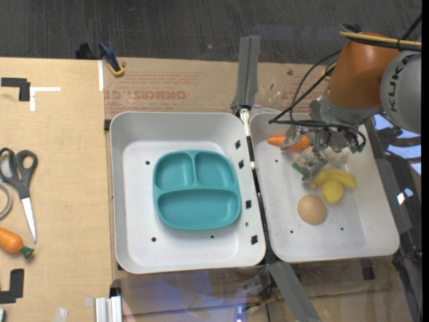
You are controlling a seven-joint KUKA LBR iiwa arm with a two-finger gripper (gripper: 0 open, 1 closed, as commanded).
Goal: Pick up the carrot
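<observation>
A small orange carrot (280, 141) lies in the right bin (375, 237) near its back left corner. Its right end is hidden under the gripper (308, 161), which hangs low over the bin just right of and in front of the carrot. The arm's orange band and grey wrist reach in from the upper right. Whether the gripper touches the carrot is unclear from this angle.
A yellow banana-like toy (333, 182) and a tan egg (312, 209) lie in the right bin, in front of the gripper. The left bin (127, 200) holds a teal divided plate (197, 189). On the bench at left lie scissors (21, 186) and a second carrot (11, 241).
</observation>
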